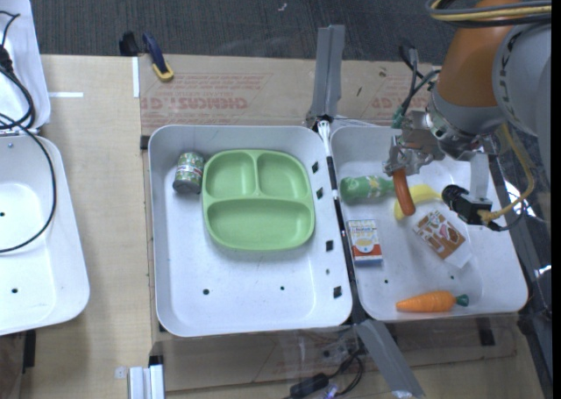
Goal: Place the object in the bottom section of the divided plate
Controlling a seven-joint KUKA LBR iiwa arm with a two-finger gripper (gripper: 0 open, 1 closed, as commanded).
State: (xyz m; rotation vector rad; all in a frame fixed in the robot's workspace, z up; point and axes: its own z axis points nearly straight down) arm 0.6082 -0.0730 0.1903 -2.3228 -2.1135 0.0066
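My pincer (401,169) hangs over the right bin (500,288), a cluster of dull metal and black cabling under my grey wrist and its orange band. Between its fingers I hold the top end of a hot dog (403,195), a smooth red-orange toy sausage that dangles downward, slightly tilted, its lower end just over the yellow banana (424,195). The banana is a curved, glossy plastic shape lying on the bin floor.

Just left of the sausage lies a green bottle (366,188) on its side, rounded and shiny, with a paler label. Below it sits a small flat carton (365,241), rectangular, white with red and blue print. To the right lies a crinkly snack packet (441,235), brown and white, tilted at an angle. Near the bin's front edge rests a carrot (429,302), a matte orange cone with a green stub at its right end.

In the left bin (175,292) sits the divided plate (259,198), pale green smooth plastic with rounded corners, two small sections at the top and one wide section at the bottom. Just beside its left rim stands a small can (188,172), cylindrical, with a mottled green label.
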